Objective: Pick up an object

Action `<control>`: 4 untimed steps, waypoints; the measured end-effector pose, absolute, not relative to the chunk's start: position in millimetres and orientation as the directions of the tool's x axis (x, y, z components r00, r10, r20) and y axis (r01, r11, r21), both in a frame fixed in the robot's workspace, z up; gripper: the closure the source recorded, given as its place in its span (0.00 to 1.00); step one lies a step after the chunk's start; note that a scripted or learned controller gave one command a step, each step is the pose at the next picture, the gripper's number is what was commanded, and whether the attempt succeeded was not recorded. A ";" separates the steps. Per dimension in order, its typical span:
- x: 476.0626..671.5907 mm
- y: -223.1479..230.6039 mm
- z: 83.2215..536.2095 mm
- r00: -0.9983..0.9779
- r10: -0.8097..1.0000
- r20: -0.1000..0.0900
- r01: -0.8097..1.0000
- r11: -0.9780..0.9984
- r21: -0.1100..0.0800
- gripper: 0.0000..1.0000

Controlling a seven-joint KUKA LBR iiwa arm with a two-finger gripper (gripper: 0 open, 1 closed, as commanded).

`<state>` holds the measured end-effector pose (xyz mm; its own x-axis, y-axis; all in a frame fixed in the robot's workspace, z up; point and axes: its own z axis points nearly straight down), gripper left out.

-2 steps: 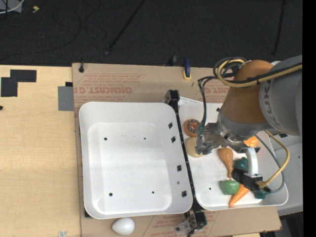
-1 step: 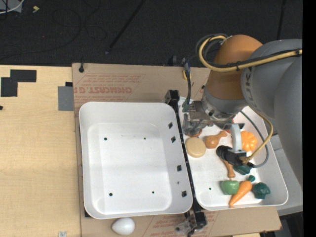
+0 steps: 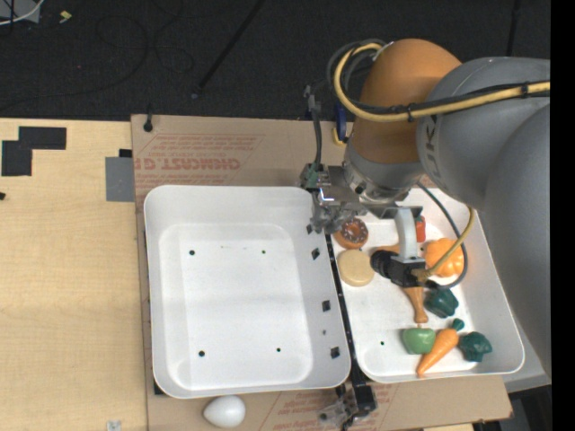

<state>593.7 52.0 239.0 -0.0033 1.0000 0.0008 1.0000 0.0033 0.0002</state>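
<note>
The big grey arm (image 3: pixel 485 142) comes in from the upper right. Its tool (image 3: pixel 334 206) hangs over the top left corner of the right bin (image 3: pixel 499 330). I cannot tell how the tool's tips stand. The left bin (image 3: pixel 234 294) sits beside it. Toy food lies in the right bin: a carrot (image 3: pixel 437 350), a tan disc (image 3: pixel 356 268) and a small round brown piece (image 3: pixel 352 233). A white egg (image 3: pixel 224 411) rests on the counter (image 3: pixel 63 285) at the bottom.

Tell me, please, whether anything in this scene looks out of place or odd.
Yes: a white egg lies outside both bins, on the cardboard just below the left bin. The other toy foods sit inside the right bin.
</note>
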 end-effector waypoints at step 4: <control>474.1 179.7 537.4 -0.005 1.000 -0.001 1.000 0.005 -0.005 1.00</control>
